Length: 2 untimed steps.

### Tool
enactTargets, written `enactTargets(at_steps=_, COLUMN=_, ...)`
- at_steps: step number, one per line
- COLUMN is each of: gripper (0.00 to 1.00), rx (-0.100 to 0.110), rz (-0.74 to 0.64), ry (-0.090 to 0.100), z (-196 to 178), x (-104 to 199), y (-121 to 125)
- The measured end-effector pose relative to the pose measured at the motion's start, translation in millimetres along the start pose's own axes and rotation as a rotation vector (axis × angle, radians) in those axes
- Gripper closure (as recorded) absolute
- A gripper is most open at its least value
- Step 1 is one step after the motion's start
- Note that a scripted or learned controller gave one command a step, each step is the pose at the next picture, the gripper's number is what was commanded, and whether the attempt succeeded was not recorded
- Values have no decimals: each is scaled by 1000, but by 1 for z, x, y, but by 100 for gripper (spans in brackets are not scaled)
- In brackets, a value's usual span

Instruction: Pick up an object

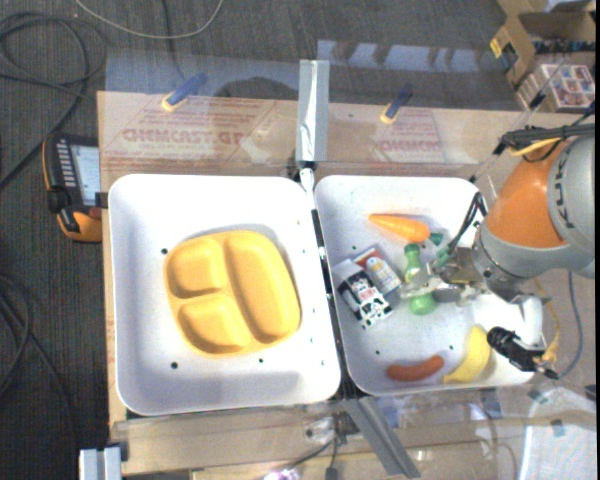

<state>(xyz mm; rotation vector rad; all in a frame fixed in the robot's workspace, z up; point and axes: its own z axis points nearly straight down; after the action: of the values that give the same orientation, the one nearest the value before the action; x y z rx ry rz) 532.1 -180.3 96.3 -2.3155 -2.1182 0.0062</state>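
Claw (427,286) low in the right bin (358,204), its grip hidden.
Green bottle (416,273) lies touching its tip, long axis running up-down.

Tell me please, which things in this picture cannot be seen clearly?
- Gripper, camera view: too small and cluttered to tell if the fingers are open or shut.
- Green object: partly covered by the gripper; its shape is unclear.
- Small box: print too small to read.
- Banana: the arm's cabling overlaps its right end.

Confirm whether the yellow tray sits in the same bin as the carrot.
No: the yellow tray lies in the left bin, while the carrot lies in the right bin.
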Motion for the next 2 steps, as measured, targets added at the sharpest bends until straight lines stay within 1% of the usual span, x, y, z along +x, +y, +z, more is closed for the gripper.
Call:
enactTargets(at_steps=1, gripper=100, rx=1, rz=-2, ry=3, z=-7, x=2, y=1)
enactTargets(at_steps=2, gripper=0, rx=2, rz=-2, ry=3, z=-7, x=2, y=1)
